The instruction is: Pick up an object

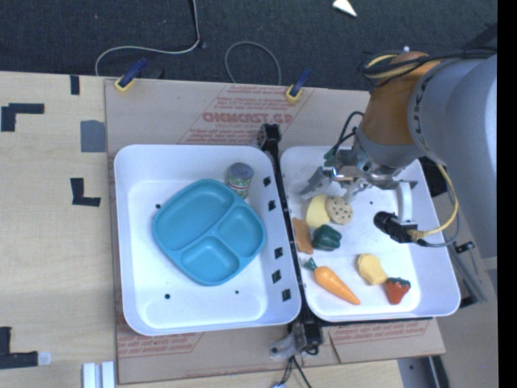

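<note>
Gripper (338, 178) hovering over right bin (436, 301), fingers (315, 184) spreading apart, gripping nothing. Cookie (340, 212) and cheese wedge (317, 212) lying just at 6 o'clock of fingers. Carrot (335, 284) lying farther toward 6 o'clock.

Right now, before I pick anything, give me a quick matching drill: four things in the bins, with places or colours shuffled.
Things:
1. divided plate
2. carrot
3. can
4. strawberry

Places or colours:
A. right bin, near front right corner
B. blue, middle of left bin
C. orange, front of right bin
D. left bin, just behind the plate

Pairs: 1-B, 2-C, 3-D, 4-A
</note>
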You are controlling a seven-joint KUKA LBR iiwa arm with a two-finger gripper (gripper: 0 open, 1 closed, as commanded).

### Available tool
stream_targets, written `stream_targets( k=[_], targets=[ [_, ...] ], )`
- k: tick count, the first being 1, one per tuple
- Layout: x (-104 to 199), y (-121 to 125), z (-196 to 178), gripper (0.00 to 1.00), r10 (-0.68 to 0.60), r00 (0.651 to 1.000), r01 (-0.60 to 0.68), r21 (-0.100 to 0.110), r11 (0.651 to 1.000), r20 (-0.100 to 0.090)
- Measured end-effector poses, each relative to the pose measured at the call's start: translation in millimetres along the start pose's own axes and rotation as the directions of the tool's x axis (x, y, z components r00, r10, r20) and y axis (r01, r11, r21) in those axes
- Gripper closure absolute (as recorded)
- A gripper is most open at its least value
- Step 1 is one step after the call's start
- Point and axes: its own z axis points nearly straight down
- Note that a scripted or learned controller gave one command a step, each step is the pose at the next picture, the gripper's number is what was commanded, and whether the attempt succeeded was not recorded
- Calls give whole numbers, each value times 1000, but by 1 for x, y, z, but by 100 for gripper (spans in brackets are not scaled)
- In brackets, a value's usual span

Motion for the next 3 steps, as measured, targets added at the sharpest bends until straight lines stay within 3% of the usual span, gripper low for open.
stream_targets(
  k=[1, 2, 3],
  targets=[
    [0, -28, 40, 0, -1, 1000, 1, -32, 999, 10],
    [-6, -8, 39, 0, -2, 1000, 2, -24, 1000, 6],
    [-35, 27, 40, 0, -2, 1000, 2, -20, 1000, 1]
  ],
)
